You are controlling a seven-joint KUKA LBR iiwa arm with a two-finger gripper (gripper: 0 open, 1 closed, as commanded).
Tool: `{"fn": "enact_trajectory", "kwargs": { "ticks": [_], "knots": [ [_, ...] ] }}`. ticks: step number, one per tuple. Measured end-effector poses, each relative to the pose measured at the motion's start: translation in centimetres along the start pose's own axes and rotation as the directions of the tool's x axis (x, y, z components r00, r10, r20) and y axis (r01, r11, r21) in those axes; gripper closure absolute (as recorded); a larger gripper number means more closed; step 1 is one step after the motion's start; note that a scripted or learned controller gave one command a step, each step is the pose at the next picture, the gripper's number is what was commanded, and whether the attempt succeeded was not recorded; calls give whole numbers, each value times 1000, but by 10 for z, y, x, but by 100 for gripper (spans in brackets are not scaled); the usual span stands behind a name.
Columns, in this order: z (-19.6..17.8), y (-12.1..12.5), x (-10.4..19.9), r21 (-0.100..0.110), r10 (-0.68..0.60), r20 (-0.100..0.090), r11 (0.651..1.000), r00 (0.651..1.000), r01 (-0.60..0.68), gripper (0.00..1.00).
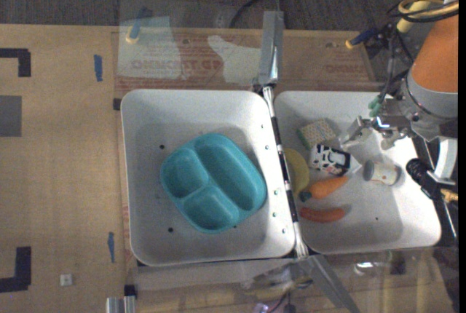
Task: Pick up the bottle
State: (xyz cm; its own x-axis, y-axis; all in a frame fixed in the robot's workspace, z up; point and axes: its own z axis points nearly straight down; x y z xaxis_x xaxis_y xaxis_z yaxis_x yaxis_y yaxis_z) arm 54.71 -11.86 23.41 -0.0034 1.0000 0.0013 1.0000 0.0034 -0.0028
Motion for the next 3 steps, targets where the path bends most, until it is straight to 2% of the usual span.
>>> {"fn": "enact_trajectory", "kwargs": {
  "ticks": [1,2,3],
  "knots": [
    [-8,50,-79,-5,107,2,994,994,-107,0],
    [83,99,-54,-3,-126,2,992,992,126,0],
    [72,100,-55,-8,-125,4,992,992,125,100]
  ]
}}
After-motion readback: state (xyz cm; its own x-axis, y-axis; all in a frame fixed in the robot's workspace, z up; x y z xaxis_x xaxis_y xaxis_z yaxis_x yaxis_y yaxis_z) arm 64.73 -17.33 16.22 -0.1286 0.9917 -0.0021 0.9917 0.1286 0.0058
